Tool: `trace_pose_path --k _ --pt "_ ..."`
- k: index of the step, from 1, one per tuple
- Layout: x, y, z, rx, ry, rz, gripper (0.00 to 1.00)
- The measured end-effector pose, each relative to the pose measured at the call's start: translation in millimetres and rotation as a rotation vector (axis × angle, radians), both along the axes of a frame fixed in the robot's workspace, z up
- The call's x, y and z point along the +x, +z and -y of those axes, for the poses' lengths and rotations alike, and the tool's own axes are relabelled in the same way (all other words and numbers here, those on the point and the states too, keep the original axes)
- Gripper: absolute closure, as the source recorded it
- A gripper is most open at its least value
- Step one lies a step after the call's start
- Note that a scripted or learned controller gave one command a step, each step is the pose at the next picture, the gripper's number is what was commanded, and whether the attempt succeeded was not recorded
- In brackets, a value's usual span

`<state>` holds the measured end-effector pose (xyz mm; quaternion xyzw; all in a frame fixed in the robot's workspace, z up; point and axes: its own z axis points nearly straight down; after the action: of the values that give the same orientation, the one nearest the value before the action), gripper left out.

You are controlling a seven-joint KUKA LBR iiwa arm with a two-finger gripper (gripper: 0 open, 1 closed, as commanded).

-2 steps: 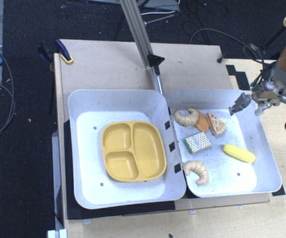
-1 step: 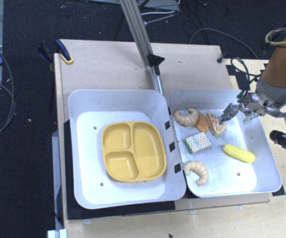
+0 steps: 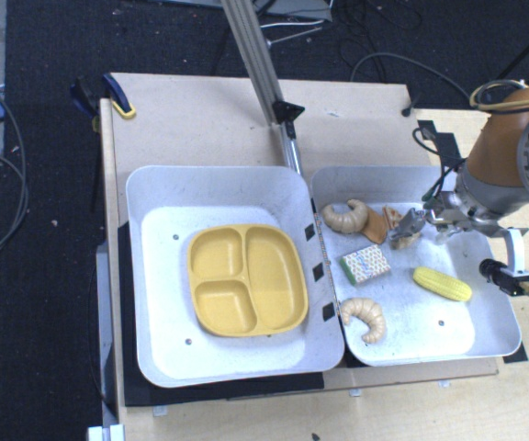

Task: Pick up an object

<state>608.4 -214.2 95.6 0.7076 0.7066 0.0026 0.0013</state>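
Camera view, bench from above.

Item 1: two-finger gripper [image 3: 406, 231], dark metal, on the grey arm [image 3: 512, 168] with the orange band, low over the upper middle of the right shallow white bin [image 3: 494, 333]. Whether it is spread or pressed together: cannot tell. No object shows between its tips.

Item 2: small orange-brown wedge-shaped piece [image 3: 381, 224], just beside the gripper on its left, in the upper part of the right bin. Shape partly unclear at this size.

Item 3: pale tan croissant-shaped pastry, upper [image 3: 346, 216], curled, touching or nearly touching the wedge-shaped piece on its left.

Item 4: pale tan croissant-shaped pastry, lower [image 3: 365, 315], near the bin's front left corner, well apart from the gripper.

Item 5: small green-and-white patterned box [image 3: 366, 264], tilted, below the gripper, between the two pastries.

Item 6: yellow corn cob [image 3: 443, 284], lying at a slant right of the box.

Item 7: yellow three-compartment plastic plate [image 3: 247, 279], centred in the left shallow white bin [image 3: 154, 246].

Count: bins, two; pastries, two; wedge piece, one; box, one; corn cob, one; plate, one.
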Motion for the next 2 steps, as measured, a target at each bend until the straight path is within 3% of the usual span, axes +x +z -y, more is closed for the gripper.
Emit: trace_pose_path --k 1,2 --pt "3 16 1 -0.006 0.003 0.010 1.00" --pt "2 61 7 -0.005 0.001 0.000 1.00"
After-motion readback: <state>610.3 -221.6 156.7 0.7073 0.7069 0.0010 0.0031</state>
